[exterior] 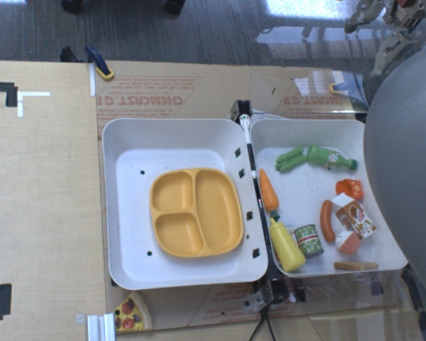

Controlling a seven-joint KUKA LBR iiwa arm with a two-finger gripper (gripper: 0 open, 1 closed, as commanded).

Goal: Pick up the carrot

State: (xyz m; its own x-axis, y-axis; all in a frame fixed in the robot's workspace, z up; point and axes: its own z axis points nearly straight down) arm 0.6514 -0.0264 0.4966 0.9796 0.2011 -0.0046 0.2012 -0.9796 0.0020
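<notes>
The carrot [268, 190], orange with a small green tip, lies lengthwise against the left wall of the right bin [309, 128], near the divider between the bins. My gripper [383, 6] is high at the top right of the view, well beyond the bins and far from the carrot. The broad grey arm [405, 155] covers the right bin's right edge.
The right bin also holds a green plush toy [316, 158], a yellow bottle [285, 246] just below the carrot, a small can [309, 240], a sausage [328, 221], a small carton [356, 219] and a wooden stick [355, 266]. A yellow divided plate [197, 212] sits in the left bin [121, 190].
</notes>
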